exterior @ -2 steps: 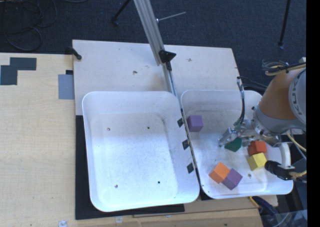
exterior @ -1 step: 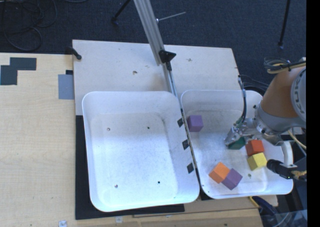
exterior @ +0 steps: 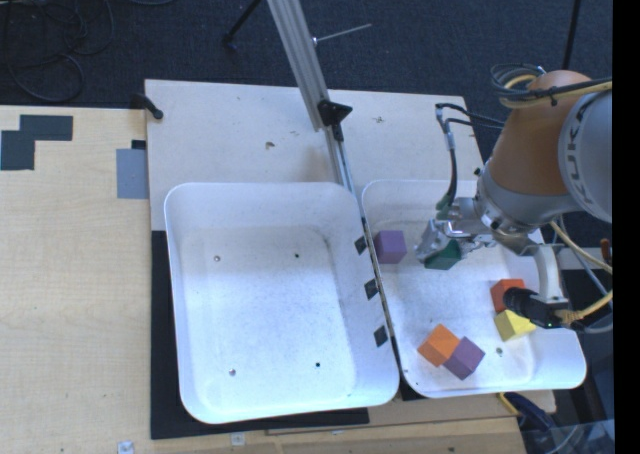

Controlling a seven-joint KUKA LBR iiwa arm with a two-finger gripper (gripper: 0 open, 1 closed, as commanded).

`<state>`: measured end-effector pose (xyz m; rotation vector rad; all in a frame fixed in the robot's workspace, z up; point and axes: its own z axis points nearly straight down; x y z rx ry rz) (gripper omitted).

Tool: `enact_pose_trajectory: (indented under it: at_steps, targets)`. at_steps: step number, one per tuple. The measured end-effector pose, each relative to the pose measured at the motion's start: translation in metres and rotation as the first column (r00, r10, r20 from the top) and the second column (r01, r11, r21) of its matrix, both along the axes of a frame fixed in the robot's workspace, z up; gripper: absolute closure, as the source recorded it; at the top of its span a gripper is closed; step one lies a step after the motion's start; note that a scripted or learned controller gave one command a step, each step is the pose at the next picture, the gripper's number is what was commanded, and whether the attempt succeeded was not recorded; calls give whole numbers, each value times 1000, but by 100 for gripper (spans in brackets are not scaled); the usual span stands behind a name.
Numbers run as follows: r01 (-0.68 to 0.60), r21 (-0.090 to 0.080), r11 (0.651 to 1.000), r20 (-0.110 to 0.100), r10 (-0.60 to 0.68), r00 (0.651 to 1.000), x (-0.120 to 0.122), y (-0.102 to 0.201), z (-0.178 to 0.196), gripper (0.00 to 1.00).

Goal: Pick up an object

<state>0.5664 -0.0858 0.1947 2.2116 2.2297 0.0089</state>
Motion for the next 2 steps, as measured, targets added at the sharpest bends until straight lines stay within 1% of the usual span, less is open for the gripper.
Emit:
enact_pose_trajectory:
  at_steps: [1,2]
  targets:
    - [0,0,1000,-4,0,1000,72,72,-5,100]
    - [3,-2,1000,-5,-3,1000,96,135,11,100]
